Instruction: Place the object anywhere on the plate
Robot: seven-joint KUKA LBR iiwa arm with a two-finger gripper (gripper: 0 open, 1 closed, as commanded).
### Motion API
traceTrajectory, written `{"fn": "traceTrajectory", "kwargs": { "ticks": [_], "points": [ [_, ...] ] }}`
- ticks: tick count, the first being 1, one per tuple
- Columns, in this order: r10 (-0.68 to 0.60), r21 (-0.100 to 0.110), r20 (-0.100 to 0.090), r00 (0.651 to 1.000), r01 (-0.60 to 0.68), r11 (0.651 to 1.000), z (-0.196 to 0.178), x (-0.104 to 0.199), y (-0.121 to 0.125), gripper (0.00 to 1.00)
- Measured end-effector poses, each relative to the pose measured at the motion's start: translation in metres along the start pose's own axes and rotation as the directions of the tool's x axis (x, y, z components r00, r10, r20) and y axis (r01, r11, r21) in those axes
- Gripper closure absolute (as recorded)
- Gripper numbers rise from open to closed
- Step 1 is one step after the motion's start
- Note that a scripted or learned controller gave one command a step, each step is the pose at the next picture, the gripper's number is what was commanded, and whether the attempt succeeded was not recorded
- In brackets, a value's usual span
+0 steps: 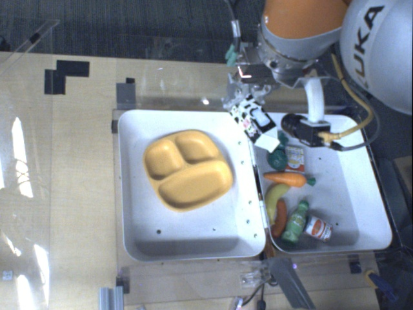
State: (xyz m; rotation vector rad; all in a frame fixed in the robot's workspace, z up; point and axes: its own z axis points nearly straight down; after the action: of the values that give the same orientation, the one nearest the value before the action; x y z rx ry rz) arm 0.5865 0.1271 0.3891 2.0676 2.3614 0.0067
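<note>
The yellow plate [187, 168], split into three sections, lies in the left bin [135, 231]. My gripper [247, 103] hangs over the back end of the rim between the two bins, behind and to the right of the plate. It is shut on a white carton with black spots [248, 120]. The carton hangs tilted below the fingers, over the rim and off the plate.
The right bin [361, 199] holds a carrot [287, 179], a banana [274, 197], a sausage [279, 217], a green bottle [295, 222], a small can [319, 228], a dark green piece [277, 158] and a labelled jar [295, 155]. The arm's bulk looms over the back right.
</note>
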Motion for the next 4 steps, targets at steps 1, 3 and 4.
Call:
{"fn": "traceTrajectory", "kwargs": {
  "ticks": [1,3,4],
  "points": [
    [0.227,0.003,0.000,0.974,-0.227,0.974,0.031,0.030,-0.008,1.00],
    [0.354,0.000,0.000,0.935,-0.354,0.935,0.006,0.036,0.032,1.00],
    [0.484,0.004,0.001,0.875,-0.484,0.875,0.038,0.065,0.017,1.00]
  ]
}}
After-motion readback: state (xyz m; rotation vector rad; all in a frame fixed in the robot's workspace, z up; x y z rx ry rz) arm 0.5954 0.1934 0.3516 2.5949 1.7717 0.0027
